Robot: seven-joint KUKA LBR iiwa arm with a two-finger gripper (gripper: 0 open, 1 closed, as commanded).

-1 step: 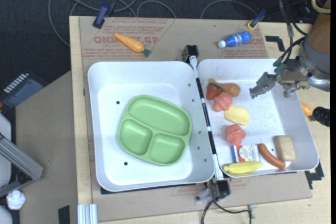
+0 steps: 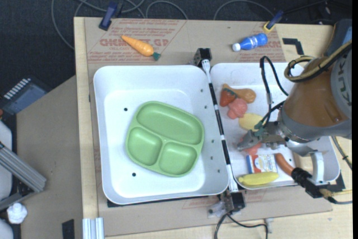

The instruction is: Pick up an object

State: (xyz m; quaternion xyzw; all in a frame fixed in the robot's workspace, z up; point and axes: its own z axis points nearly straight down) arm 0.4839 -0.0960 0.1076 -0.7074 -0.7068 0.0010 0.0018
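Objects for picking lie crowded in the right bin (image 2: 330,173), right of centre in the frame, where your pincer (image 2: 250,141) sits low among them; you cannot tell how it stands or whether it holds anything. Your likeliest trouble is the crowding: the yellow piece (image 2: 250,120), pink piece (image 2: 236,108) and red piece (image 2: 227,98) lie touching, so a close could pinch two or shove one aside. The arm (image 2: 313,103) hides much of that bin. The left bin (image 2: 112,92) holds a green divided plate (image 2: 164,137). On the surface (image 2: 184,36) along the upper frame lie a toy carrot (image 2: 140,45) and a blue bottle (image 2: 250,42). A yellow banana-like piece (image 2: 258,178) and a small card (image 2: 263,163) sit in the right bin at the lower right of the frame.
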